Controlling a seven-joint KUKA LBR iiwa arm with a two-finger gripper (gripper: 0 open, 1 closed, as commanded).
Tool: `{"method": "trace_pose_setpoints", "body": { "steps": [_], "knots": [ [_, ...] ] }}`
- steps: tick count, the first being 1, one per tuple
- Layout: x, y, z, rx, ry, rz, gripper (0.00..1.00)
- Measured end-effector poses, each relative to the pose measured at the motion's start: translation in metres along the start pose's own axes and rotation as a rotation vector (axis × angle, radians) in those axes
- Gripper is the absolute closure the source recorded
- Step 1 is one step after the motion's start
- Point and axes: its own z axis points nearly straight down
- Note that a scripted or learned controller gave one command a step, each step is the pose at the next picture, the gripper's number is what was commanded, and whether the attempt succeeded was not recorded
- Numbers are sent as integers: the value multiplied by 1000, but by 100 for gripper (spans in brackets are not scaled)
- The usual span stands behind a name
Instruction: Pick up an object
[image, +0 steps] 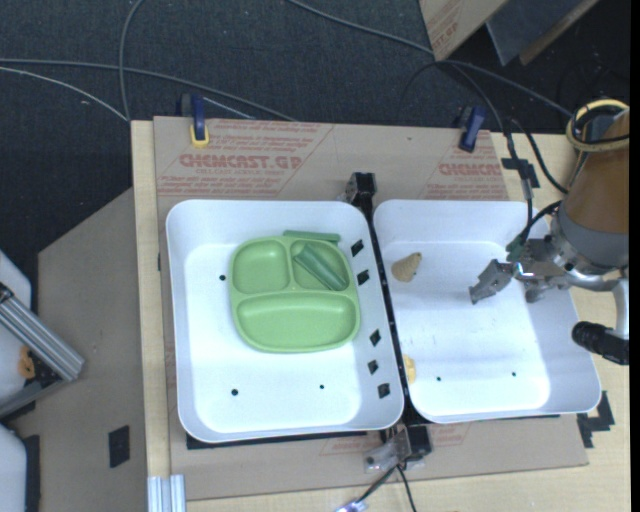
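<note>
Task status: pick not done yet, as far as can be judged; gripper (492, 284) hangs over the right bin (480, 395), upper-right part, w/ nothing between its fingers; fingers look parted a bit, pointing left and down toward the bin floor, though the angle makes the gap hard to read; whether the tips touch the floor can't be told.

Nearest candidate obj: small tan lump (405, 266) on the right bin floor near its left wall, upper part; sits apart from the gripper, to its left, bare white floor between them. Second small yellowish bit (408, 370) at the right bin's left edge, lower down, right by the divider; too small to tell what it is.

Left bin (200, 330): green divided plate (294, 295) lying flat, roughly centre-top of bin; a green stick-like piece (322, 266) rests in the plate's upper-right compartment; a flat green strip (312, 237) just behind the plate's top rim, touching or nearly so.

What's left, judged: close on an obj, grip, lift clear; tan lump seems the likeliest target given proximity.

Counts: bins 2; arm 1; gripper 1; green plate 1; green stick 1; green strip 1; tan lump 1; yellowish bit 1; blue clamps at the desk (150, 420) back edge 2.
</note>
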Motion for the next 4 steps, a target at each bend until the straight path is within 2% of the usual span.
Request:
{"method": "trace_pose_setpoints", "body": {
  "steps": [2,3,4],
  "knots": [
    [10,2,102,-1,-1,1,0],
    [10,3,89,-7,-2,1,100],
    [9,5,45,-12,-5,0,100]
  ]
}}
